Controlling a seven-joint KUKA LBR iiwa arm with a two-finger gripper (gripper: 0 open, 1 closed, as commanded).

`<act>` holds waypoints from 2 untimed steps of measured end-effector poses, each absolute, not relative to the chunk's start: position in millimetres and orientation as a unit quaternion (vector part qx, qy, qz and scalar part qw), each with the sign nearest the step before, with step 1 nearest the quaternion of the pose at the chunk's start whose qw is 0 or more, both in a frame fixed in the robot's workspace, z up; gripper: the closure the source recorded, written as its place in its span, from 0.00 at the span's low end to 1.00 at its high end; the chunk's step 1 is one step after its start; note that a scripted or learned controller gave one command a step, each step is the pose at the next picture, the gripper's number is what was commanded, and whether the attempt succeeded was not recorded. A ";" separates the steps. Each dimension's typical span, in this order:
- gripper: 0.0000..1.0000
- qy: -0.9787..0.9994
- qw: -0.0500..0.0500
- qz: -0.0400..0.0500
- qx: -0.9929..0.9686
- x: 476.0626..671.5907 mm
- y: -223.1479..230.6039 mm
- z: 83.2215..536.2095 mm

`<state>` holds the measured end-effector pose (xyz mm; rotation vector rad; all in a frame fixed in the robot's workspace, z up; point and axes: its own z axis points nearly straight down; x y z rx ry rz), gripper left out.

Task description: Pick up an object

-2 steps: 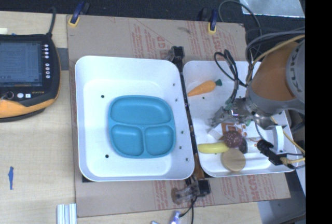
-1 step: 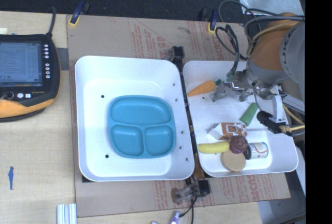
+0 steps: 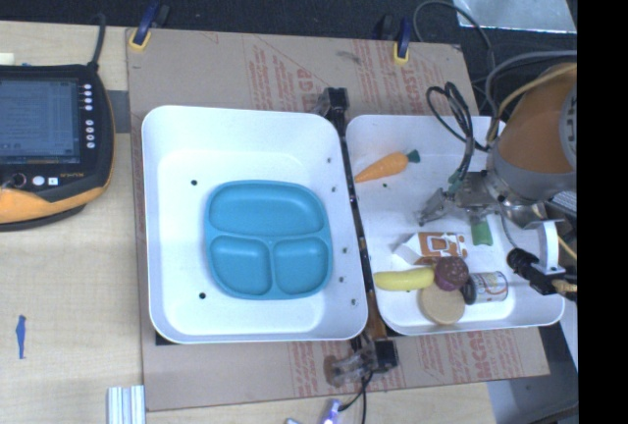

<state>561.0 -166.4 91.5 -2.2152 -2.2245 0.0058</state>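
Camera view — arm (image 3: 535,132) reaches from right, end effector (image 3: 453,201) low over right bin (image 3: 392,314).

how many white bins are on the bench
2. The left bin holds a blue divided plate; the right bin holds the carrot, banana and other small items.

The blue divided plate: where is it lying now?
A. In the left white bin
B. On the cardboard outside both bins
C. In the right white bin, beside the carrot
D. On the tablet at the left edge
A: the blue divided plate lies flat in the left white bin, while the carrot lies in the right white bin.
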 end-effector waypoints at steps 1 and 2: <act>0.00 -0.709 0.002 0.001 -0.705 488.2 -131.3 91.3; 1.00 -0.710 -0.002 0.000 -0.705 491.3 -133.1 103.7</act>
